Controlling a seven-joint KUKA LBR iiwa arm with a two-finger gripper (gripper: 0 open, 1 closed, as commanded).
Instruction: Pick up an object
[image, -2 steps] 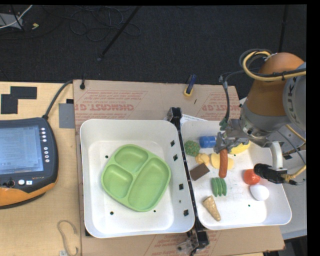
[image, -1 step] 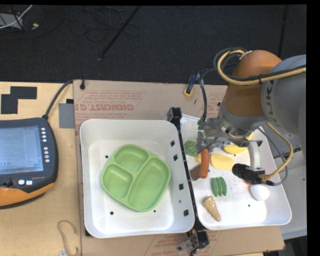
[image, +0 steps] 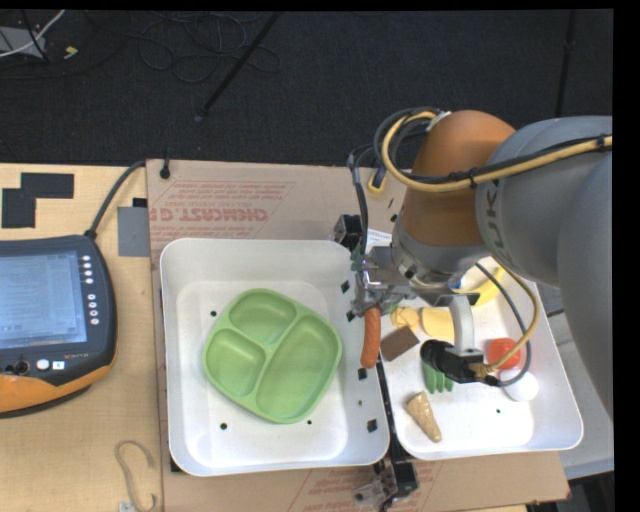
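My gripper (image: 373, 300) hangs over the divide between the two bins, below the arm's big orange band (image: 455, 190). An orange carrot-shaped piece (image: 371, 340) hangs upright from it, its top end between the fingers and its lower end over the left bin's right wall. The gripper is shut on this piece. In the right bin (image: 555, 425), close by, lie a brown block (image: 398, 343), a yellow piece (image: 436, 321), a green piece (image: 434, 379), a red piece (image: 503, 352), a white ball (image: 521, 388) and a tan cone (image: 424, 416).
A green divided plate (image: 272, 353) lies in the left bin (image: 180, 400). A black cable end (image: 452, 359) from the arm dangles over the right bin. A tablet with an orange rim (image: 45, 310) rests on the bench at far left.
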